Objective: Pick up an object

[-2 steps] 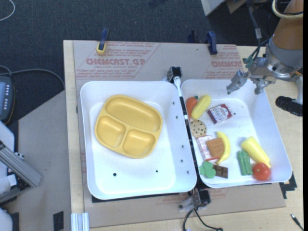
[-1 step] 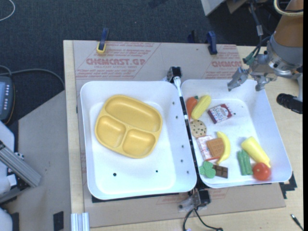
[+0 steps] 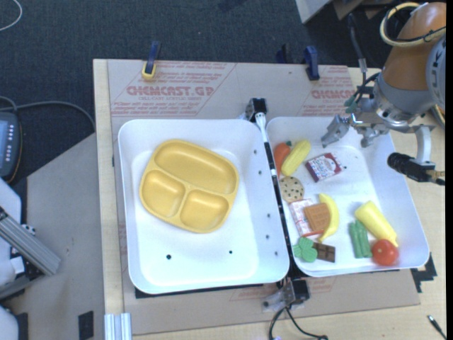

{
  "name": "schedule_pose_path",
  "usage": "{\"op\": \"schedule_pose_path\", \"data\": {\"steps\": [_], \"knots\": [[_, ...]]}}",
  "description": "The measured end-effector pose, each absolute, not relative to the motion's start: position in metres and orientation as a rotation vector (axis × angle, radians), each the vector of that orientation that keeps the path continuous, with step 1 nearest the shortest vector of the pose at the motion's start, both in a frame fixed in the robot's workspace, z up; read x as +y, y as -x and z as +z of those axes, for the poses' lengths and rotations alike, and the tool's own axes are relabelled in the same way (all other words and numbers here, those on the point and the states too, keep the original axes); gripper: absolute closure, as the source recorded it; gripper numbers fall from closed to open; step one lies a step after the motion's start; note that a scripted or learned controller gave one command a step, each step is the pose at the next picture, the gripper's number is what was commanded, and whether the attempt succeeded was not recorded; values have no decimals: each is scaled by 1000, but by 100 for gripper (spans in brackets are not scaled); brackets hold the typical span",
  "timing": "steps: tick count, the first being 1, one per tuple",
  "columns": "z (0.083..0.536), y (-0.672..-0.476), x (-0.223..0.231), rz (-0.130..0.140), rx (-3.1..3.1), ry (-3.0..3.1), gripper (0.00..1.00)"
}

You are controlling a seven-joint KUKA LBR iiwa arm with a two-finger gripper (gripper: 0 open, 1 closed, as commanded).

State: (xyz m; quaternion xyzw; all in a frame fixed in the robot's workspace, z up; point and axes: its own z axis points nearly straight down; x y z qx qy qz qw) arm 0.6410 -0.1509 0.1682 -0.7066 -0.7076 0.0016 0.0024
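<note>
My gripper [image 3: 350, 137] hangs over the back of the right bin [image 3: 405, 190], its two fingers spread, open, with nothing between them. Just below and left of it lies a red packet [image 3: 324, 167]. A yellow corn cob [image 3: 298, 156] and an orange-red piece [image 3: 282, 154] lie by the bin's left wall. Farther forward sit a cookie [image 3: 291, 188], a pink packet [image 3: 303, 218], a yellow-orange wedge [image 3: 328, 214], a green floret [image 3: 306, 248] and a chocolate piece [image 3: 325, 253]. A yellow banana [image 3: 375, 222], a green pod [image 3: 359, 239] and a red tomato [image 3: 384, 252] rest at the front right.
The left bin [image 3: 134, 225] holds a yellow divided plate [image 3: 188, 185]. A black divider rail [image 3: 271, 183] runs between the bins. Blue and yellow clamps [image 3: 149, 62] grip the board's back edge. The arm's orange band [image 3: 417, 41] rises at the upper right.
</note>
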Motion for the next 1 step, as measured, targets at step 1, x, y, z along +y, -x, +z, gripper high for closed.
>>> {"op": "schedule_pose_path", "data": {"steps": [1], "knots": [[125,-643,-149,5,-2220,2216,0]]}}
